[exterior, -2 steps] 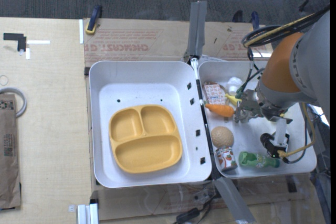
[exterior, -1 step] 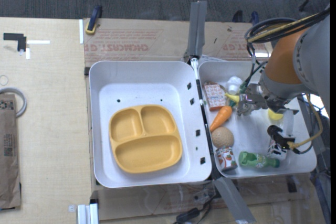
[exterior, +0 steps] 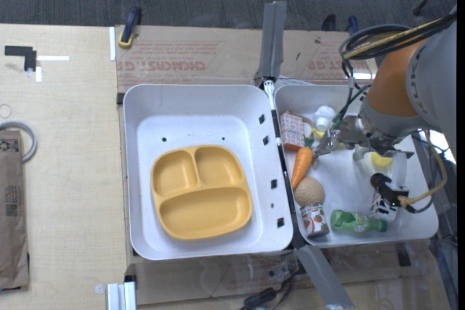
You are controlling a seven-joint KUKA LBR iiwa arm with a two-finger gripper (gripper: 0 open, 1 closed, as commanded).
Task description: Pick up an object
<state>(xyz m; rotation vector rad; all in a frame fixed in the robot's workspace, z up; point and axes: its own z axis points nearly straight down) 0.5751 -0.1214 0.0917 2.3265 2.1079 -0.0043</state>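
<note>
While the grey arm (exterior: 429, 76) reaches low into the right bin (exterior: 418, 229), its hand (exterior: 328, 140) points left at the carrot (exterior: 301, 165), touching it perhaps; whether it is apart or together I cannot tell

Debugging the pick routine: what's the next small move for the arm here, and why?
Probably a short drop onto the carrot. The claw sits in the right bin, just above and right of the carrot's leafy end, with nothing visibly held. The carrot is the nearest item, with the round brown ball just below it.
</note>
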